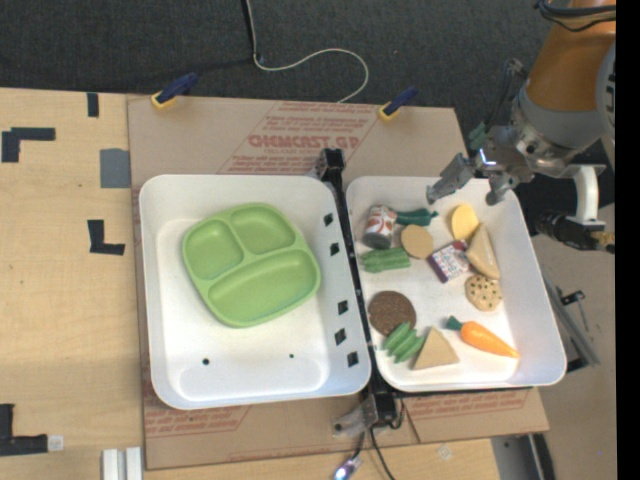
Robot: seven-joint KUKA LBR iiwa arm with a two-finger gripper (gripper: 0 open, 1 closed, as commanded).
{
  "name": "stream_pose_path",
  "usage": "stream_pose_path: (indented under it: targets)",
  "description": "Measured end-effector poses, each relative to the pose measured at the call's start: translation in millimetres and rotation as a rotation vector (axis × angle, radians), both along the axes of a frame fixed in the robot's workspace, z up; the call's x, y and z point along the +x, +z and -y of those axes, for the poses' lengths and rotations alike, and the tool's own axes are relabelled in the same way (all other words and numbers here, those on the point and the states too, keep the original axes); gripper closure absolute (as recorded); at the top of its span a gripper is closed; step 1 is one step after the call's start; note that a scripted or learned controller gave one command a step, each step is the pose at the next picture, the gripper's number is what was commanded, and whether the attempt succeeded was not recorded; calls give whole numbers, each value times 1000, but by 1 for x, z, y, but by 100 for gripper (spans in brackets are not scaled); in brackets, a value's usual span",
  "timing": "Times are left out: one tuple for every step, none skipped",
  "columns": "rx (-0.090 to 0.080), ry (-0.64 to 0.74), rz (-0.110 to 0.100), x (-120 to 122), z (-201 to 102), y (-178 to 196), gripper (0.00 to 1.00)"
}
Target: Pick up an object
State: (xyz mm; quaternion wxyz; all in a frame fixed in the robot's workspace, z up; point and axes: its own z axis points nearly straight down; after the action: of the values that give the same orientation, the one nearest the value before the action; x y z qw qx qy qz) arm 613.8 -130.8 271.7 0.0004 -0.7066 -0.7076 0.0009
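The gripper [472, 179] hung at the upper right of the frame, fingers spread wide and holding nothing, above the top edge of the right bin [535, 298]. The yellow piece [463, 221] lay in that bin, just below it.

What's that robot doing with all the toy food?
The robot arm is reaching in from the right, and its pincer hangs open over the far edge of the right bin. It holds nothing. That bin has toy food in it, like a carrot, a cookie and a brown patty. The left bin has a green divided plate. The job is to pick something up.
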Motion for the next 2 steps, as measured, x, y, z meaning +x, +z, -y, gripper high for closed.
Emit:
stream_pose_path:
  targets:
    - [2, 4, 2, -21, -52, 36, 0]
    - [2, 7, -3, -30, -136, 12, 0]
